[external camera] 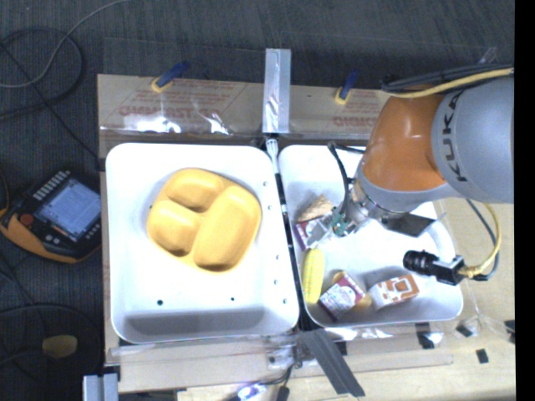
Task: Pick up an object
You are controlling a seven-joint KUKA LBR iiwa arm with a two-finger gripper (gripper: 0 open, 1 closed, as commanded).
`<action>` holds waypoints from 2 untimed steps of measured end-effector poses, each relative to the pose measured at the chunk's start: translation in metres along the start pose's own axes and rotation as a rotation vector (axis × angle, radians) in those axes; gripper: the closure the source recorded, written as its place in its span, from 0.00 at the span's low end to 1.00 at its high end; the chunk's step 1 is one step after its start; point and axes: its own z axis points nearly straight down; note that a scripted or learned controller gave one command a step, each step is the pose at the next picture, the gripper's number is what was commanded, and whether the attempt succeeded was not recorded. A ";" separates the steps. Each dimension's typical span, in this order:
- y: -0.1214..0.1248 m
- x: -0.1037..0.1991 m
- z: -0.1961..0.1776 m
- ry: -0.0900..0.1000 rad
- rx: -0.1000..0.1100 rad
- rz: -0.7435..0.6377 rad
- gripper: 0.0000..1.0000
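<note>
At the front of the right bin (447, 307) sit a small carton (394, 291) with an orange-and-white face and, just left of it, a purple-and-white packet (341, 295). The two lie close together, near the bin's front wall. A yellow corn cob (313, 274) stands lengthwise just left of the packet, hard against the wall shared with the left bin (125, 307).

A black connector (425, 262) with a yellow cable hangs over the right bin's right side, above the carton.

Further back, the gripper (334, 224) is down in the right bin, over a crumpled pouch (313, 220) of tan and silver near the shared wall. The arm (435, 144) covers most of the wrist, so I can't tell whether the jaws are spread or closed, or whether they touch the pouch.

In the left bin a big yellow moulded thing (205, 217), like three buns joined, lies in the middle.

Behind both bins runs a cardboard backboard (209, 103) with clear film, two clips (170, 76) and a strip of silver tape (277, 90). A pendant (58, 215) lies on the floor to the left.
</note>
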 end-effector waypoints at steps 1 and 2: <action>0.074 -0.008 -0.025 -0.002 -0.001 0.024 1.00; 0.092 -0.074 -0.016 -0.004 -0.001 -0.133 1.00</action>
